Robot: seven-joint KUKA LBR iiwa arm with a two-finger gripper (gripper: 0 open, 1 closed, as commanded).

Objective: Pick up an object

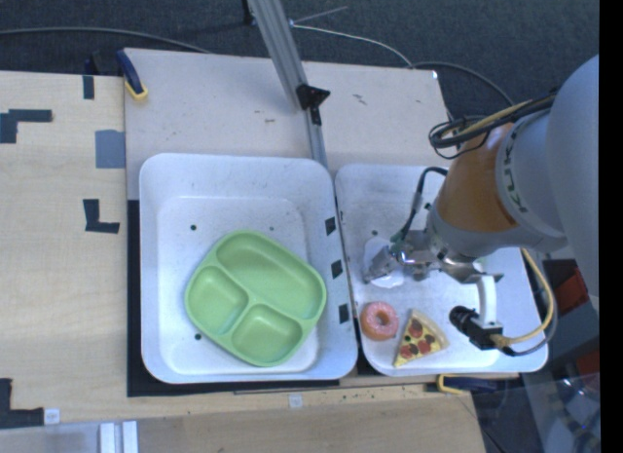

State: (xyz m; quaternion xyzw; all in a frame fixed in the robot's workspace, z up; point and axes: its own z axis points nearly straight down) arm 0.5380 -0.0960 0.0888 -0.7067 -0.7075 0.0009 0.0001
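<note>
Lying in the right bin (pixel 355 198), the two small things that could be picked up sit side by side near its front wall: a doughnut (pixel 379 320), round with pink icing and a small hole in its middle, and just right of it a slice of pizza (pixel 420 337), a yellow wedge dotted with red and dark toppings, its crust edge turned toward the front of that bin. The two look close to touching, though I cannot tell whether they do. The gripper (pixel 384 268) hangs over the same bin, just behind the doughnut and toward the bin's left wall; it is metal-grey and blurred, so how far its jaws are parted cannot be told, and nothing can be seen between them. The grey arm (pixel 516 188) with its orange band reaches over the right bin from its right side. The left bin (pixel 156 246), touching the right bin's left wall, holds a green divided plate (pixel 255 297) with three compartments. No brand, label or readable writing appears on any of these things.
</note>
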